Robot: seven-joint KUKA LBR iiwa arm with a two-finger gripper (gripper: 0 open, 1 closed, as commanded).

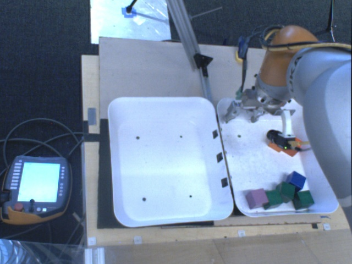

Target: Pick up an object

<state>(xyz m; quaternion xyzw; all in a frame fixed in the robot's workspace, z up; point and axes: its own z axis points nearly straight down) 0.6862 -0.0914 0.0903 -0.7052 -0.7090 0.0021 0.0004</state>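
Note:
My gripper [240, 116] hangs over the far left corner of the right bin [247, 164], open, with bare bin floor showing between its fingers. Near the bin's front right corner lies a cluster of blocks: a pink block [256, 198], three green blocks [273, 198] [286, 190] [303, 200] and a blue block [296, 179]. An orange piece [290, 148] lies at the bin's right side, just right of and nearer than the gripper. None of these things touches the gripper.
The left bin [165, 158] stands beside the right one, their rims meeting in the middle. A slanted metal pole [187, 32] crosses above the bench at the back. A teach pendant [36, 188] lies on the floor at left.

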